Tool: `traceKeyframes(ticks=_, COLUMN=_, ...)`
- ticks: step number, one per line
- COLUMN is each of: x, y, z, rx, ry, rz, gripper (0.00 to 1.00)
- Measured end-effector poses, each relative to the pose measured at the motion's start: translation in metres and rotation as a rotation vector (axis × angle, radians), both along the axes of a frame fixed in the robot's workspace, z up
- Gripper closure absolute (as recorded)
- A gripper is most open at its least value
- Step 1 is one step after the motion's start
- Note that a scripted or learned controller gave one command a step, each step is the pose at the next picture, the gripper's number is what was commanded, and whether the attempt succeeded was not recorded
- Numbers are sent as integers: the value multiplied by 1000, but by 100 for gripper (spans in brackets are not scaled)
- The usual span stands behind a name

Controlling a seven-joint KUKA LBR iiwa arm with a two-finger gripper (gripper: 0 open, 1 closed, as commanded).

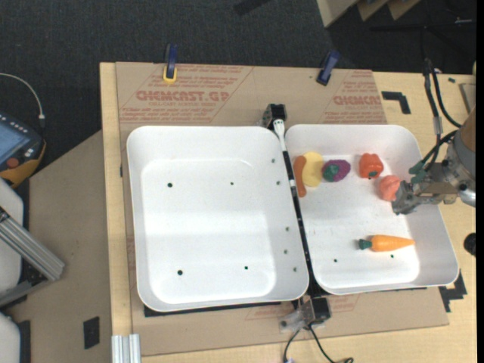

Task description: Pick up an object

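White plastic: two shallow bins sit side by side on a cardboard-covered bench; the left bin (204, 218) holds nothing we can see, the right bin (423, 271) holds the toy food
Gripper: the gripper (406, 200) reaches in at the right bin's right-hand rim, low over the tray; we cannot tell from this angle whether it is released or clenched
Nearest target: a pink, rounded toy (388, 187) lies just beside the gripper, apparently touching it, and nothing shows it lifted
Others on offer: a red pepper (369, 165) just behind the pink piece, a toy carrot (387, 243) lying flat nearer the front, a purple piece (336, 170) and a yellow piece (312, 169) by the centre divider
How we would do it well: centre squarely over the pink toy, keep clear of the pepper and the bin wall, close only once it sits between the tips, then lift straight up
Risk: a rounded toy may squirt sideways from an off-centre pinch
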State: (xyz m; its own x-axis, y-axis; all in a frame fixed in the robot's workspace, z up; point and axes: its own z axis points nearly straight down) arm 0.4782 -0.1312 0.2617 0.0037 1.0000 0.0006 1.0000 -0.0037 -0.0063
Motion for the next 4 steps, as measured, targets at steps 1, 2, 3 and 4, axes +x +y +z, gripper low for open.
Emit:
traceKeyframes(ticks=1, x=2, y=33, z=39, rx=-2, ry=-12, rz=7, gripper=100)
traceKeyframes(ticks=2, x=0, y=-16, z=-1, rx=0, ry=-2, rz=-1, gripper=100)
traceKeyframes(ticks=3, x=2, y=26, z=49, rx=-2, ry=-13, rz=8, gripper=100)
traceKeyframes(ticks=4, x=0, y=-13, z=31, rx=-1, ry=-4, rz=0, gripper=100)
